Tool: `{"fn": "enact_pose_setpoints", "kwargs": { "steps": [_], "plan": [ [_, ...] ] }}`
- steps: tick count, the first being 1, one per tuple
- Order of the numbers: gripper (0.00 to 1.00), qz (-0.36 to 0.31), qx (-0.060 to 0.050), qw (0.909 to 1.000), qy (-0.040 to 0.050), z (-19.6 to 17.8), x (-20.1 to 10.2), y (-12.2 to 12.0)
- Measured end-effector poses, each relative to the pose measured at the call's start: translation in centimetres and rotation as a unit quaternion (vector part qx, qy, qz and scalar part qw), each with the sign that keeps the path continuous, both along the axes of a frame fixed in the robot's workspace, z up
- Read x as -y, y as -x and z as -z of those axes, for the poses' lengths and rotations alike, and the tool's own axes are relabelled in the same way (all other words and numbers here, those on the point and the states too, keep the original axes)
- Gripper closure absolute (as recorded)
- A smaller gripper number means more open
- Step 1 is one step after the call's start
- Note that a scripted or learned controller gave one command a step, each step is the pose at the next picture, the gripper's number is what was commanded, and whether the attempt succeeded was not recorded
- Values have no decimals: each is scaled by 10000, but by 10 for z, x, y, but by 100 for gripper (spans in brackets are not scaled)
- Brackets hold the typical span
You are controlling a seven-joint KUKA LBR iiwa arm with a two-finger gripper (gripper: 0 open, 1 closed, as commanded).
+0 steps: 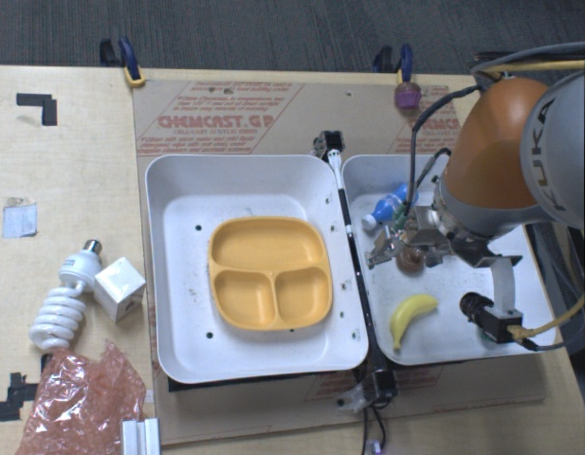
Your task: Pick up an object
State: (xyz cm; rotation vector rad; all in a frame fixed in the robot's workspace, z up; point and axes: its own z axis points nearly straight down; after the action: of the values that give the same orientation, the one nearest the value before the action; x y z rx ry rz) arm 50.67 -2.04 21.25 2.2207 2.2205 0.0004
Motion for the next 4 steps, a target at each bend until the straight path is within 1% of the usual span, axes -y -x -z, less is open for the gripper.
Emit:
{"fn": "enact_pose_setpoints", "kwargs": {
  "steps": [1,2,3,4],
  "plan": [
    [0,7,-8,10000,-4,120,73,0],
    [100,17,-1,10000,-1,110,74,0],
    [0,15,0,10000,1,110,74,0],
    [100,22,6,10000,2,101,75,-1]
  ]
}}
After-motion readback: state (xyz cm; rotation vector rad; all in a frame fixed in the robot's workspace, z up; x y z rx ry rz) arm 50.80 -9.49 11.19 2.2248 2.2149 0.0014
